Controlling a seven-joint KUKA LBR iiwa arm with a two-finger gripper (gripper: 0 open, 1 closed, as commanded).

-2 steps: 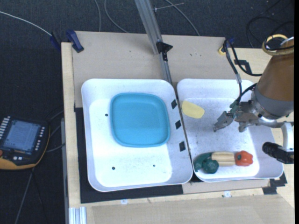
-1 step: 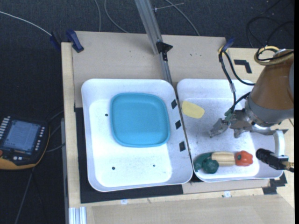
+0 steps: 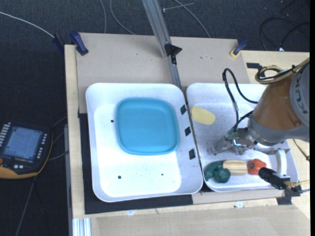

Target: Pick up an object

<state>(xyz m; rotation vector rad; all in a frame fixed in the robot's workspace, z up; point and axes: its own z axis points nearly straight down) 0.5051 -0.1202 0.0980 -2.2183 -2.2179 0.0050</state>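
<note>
Claw (image 3: pixel 227 145) just above wooden stick (image 3: pixel 235 167)

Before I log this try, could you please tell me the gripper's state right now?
Two-finger gripper: low in the right shallow white bin, above the green, beige and red objects; open or shut cannot be told.

No text, label, brand or number is legible. The handheld control pendant (image 3: pixel 22 149) on the floor has a lit screen, too small and blurred to make out.
</note>
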